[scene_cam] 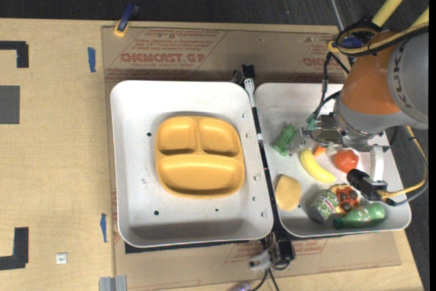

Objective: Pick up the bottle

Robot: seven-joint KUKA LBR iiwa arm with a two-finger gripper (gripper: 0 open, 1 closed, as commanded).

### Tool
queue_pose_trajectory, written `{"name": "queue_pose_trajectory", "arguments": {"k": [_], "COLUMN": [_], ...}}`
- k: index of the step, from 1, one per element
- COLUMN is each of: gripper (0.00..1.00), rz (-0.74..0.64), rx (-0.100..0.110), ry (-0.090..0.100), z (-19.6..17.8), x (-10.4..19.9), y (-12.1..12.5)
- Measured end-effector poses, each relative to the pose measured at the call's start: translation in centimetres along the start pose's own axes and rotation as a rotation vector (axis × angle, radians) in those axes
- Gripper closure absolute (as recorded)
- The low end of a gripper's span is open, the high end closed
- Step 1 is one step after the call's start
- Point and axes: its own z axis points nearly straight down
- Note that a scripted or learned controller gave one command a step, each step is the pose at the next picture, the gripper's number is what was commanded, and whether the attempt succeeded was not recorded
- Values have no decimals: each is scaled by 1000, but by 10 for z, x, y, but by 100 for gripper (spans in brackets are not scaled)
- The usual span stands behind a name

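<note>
bins sit side by side on the bench: the left bin (129, 167) carries a yellow divided plate (199, 153), and the right bin (286, 99) is crowded with toy food. the arm (388, 85), grey with its orange band, reaches in from the right and hangs over the upper right part of the right bin, its gripper (327, 133) low among the items. how its jaws stand cannot be told, since the wrist covers them.

the green bottle (359, 216) lies on its side near the front right corner of the right bin, its neck pointing left toward a round printed packet (328, 204) that touches it. it lies apart from the gripper, nearer the camera. a banana (315, 165) lies slanted in the middle of the bin, with a red tomato-like piece (346, 160) just to its right, a small green item (285, 138) to its upper left beside the gripper, and a pale yellow lump (287, 193) by the left wall.
</note>
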Motion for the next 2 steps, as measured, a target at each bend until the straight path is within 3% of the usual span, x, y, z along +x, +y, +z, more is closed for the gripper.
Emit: {"name": "queue_pose_trajectory", "arguments": {"k": [1,2], "gripper": [0,0], "rz": [353,718], "rx": [-12,-12], "ry": [2,5], "z": [35,34], "x": [-15,-3], "y": [61,44]}}
